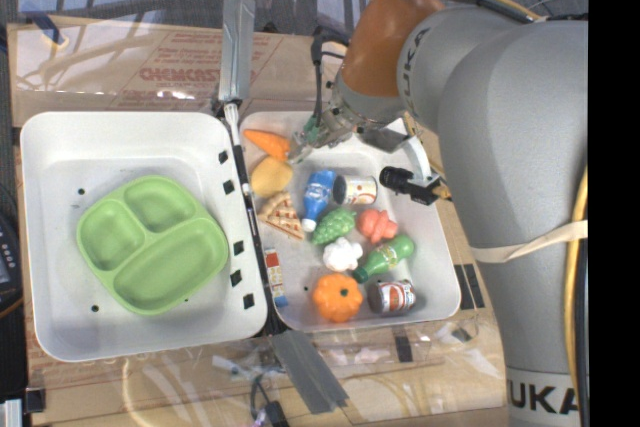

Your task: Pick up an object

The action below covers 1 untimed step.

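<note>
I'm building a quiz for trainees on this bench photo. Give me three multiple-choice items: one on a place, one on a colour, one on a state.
1. Where does the green plate lie?
A. left bin
B. right bin
C. on the bench outside the bins

2. What colour is the pumpkin at the near edge of the right bin?
A. blue
B. orange
C. white

3. How does the small can beside the pumpkin rest?
A. standing upright
B. on its side
C. stacked on the plate

Answers:
1 A, the divided plate sits alone in the left bin.
2 B, its body is orange with a green stem.
3 B, its round end faces sideways.
</note>
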Tool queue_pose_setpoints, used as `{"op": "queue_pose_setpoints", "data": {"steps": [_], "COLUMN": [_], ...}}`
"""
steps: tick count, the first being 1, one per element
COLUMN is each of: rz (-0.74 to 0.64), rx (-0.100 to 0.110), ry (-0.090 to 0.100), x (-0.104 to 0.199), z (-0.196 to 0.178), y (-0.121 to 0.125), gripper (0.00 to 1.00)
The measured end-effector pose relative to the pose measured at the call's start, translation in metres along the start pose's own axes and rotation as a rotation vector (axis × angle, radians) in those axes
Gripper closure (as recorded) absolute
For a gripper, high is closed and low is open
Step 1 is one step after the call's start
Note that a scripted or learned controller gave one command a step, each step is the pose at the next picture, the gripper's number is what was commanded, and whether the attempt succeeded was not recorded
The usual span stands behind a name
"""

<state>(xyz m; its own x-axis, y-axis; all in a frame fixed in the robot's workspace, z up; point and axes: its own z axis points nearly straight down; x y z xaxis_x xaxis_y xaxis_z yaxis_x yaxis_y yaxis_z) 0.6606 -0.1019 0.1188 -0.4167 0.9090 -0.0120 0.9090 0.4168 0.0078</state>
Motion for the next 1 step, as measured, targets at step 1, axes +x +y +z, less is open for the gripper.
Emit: {"op": "queue_pose_setpoints", "data": {"steps": [1], "rz": [-0.013], "rx": [0.004], "ry": [0.01], "x": [0.0088], "z": [-0.0959], "y": [0.0023], "gripper": [1.0]}}
